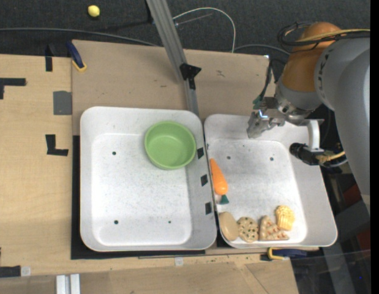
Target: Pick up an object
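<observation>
An orange carrot (pixel 218 176) lies lengthwise along the right bin's (pixel 311 188) left wall, green tip nearest.

End effector (pixel 261 126) above right bin (pixel 311 182) far edge; green bowl (pixel 170 144) in left bin (pixel 97 182).

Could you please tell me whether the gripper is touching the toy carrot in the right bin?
Apart. The camera view shows the gripper at the bin's far edge, with bare bin floor between it and the toy carrot.

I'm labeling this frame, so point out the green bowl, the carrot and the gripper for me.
green bowl (pixel 170 144), camera view, on the inside bottom of the bowl.
carrot (pixel 218 176), camera view, on its orange body.
gripper (pixel 260 126), camera view, midway between its fingertips.
</observation>
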Motion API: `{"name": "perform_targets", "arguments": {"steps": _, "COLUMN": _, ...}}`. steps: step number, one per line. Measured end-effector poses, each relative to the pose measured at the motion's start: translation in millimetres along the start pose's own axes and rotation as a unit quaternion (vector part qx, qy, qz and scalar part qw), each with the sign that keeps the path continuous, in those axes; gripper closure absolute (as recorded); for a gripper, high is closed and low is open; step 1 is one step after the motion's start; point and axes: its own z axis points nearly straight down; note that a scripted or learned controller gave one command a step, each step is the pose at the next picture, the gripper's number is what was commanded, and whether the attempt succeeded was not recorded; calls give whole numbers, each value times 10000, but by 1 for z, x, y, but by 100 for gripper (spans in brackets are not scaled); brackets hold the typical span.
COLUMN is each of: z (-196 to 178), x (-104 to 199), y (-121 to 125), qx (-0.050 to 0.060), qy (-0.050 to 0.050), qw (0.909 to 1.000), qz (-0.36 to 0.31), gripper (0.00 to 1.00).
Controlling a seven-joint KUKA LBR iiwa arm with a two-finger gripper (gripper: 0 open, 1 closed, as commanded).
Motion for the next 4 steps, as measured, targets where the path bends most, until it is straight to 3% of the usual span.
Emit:
{"name": "perform_targets", "arguments": {"steps": 2, "z": -122, "x": -9, "y": 2, "qx": -31, "qy": -7, "qw": 10000, "qz": 1, "gripper": 100}}
{"name": "perform_targets", "arguments": {"steps": 4, "z": -108, "x": 94, "y": -20, "qx": 13, "qy": 7, "qw": 10000, "qz": -23, "gripper": 100}}
